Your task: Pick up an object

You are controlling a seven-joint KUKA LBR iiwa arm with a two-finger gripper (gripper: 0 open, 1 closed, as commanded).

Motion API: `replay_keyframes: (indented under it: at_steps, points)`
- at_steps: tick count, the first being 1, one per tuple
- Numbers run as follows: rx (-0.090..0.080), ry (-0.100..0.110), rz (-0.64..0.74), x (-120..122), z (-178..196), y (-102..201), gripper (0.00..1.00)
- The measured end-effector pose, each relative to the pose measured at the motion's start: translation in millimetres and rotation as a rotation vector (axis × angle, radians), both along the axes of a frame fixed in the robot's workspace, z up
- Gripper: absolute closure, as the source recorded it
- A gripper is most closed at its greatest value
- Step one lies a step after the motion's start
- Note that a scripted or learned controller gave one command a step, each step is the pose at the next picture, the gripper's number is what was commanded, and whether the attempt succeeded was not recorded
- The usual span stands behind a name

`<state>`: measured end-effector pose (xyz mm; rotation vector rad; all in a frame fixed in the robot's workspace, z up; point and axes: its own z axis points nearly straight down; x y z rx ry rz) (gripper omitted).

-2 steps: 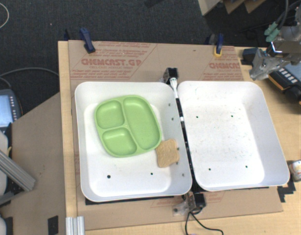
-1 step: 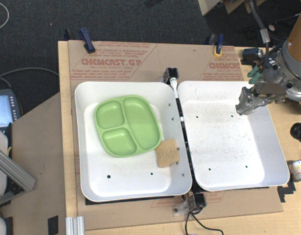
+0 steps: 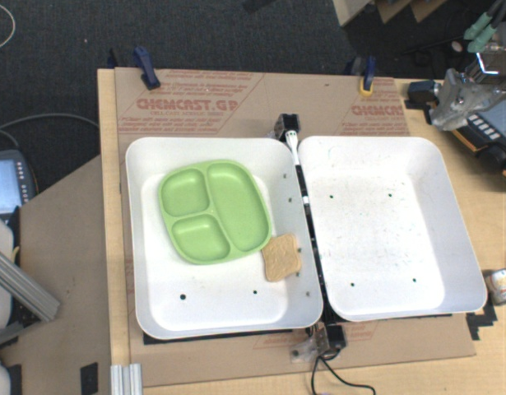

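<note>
Objects to pick from are two, both in the left bin [image 3: 146, 220]: a green three-compartment plate [image 3: 215, 212] lying flat near the bin's middle, and a tan toast-like slice [image 3: 281, 257] just beside the plate's lower right edge, close to the wall between the bins. The right bin [image 3: 450, 220] holds only scattered specks. At the upper right of the camera view, beyond the right bin, sits a grey metal assembly [image 3: 462, 97] that may be the arm's end; whether its fingers are spread or pressed together I cannot tell. Judging from this, the task is at its start, before any approach. The next move calls for travelling over to the left bin and descending on one item; the slice looks the easier pinch.
</note>
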<state>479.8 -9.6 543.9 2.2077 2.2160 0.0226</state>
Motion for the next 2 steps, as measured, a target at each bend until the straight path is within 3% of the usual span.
replay_keyframes:
  at_steps: [1, 2]
  points:
    - [-0.001, 0.033, -0.001, -1, -123, 33, 1.00]
    - [-0.001, 0.030, 0.003, -2, -209, 104, 1.00]
